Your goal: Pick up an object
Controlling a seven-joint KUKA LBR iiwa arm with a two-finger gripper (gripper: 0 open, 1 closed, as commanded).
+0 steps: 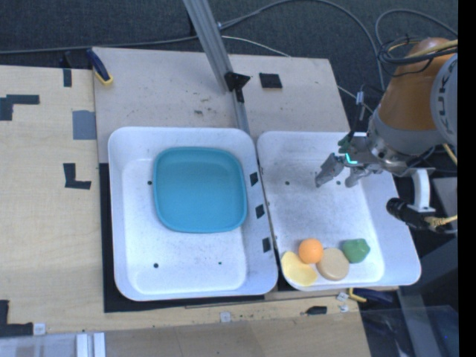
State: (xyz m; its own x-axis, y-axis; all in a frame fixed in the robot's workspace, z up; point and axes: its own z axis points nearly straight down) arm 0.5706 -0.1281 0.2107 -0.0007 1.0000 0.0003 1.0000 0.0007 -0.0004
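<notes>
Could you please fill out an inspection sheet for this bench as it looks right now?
Surface: two white bins side by side; left bin, right bin with a speckled floor.
Job's things: orange ball, tan disc, yellow piece and green object, clustered at the right bin's near edge.
Clutter: blue plate lying flat in the left bin.
Grippers: gripper over the right bin's far half, open, nothing between its fingers.
Cables: black cable looping over the dark floor behind the bench.
Surroundings: metal pole slanting over the bench; black tape marks on the wood.
</notes>
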